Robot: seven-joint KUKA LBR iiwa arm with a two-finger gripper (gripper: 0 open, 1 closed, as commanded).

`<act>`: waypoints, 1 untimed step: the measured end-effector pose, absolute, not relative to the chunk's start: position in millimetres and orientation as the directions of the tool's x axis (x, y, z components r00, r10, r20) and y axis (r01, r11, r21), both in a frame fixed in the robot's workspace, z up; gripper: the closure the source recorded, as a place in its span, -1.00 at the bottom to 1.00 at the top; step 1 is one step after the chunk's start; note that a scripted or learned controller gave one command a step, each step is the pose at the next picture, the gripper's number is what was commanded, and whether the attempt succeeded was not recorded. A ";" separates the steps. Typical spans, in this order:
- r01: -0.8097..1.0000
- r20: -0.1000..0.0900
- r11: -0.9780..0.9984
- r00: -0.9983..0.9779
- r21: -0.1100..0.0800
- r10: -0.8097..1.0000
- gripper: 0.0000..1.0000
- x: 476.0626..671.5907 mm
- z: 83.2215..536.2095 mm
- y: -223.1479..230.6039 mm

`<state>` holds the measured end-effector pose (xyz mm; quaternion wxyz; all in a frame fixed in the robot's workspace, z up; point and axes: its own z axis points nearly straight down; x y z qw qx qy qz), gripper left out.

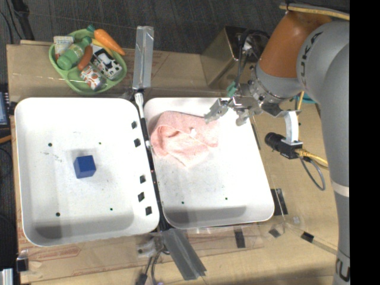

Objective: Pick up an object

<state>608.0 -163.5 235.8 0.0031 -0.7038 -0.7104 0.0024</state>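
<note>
Bench: two white bins sit side by side on a brown bench, with dark floor behind.
Left bin: a small blue block sits near its middle.
Right bin: a pink cloth lies crumpled in the back half, close to the wall between the bins.
Bowl: a green bowl full of toy food stands behind the left bin.
Gripper: it hangs over the back of the right bin, just beside the cloth's right edge. Its two fingers look spread apart, with nothing between them.
How the cloth will handle: I think it is soft, floppy and very light. It will sag and change shape when lifted. It will not break.
Where to grab: a raised fold is best, I think. The bumpy top edge near the gripper looks good. A flat part may slip away.
Which way it lies: its long side runs left to right across the bin. A thinner flap points toward the front.
</note>
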 end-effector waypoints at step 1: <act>0.991 0.001 0.136 -0.136 0.000 0.991 -1.00 625.7 92.3 -174.4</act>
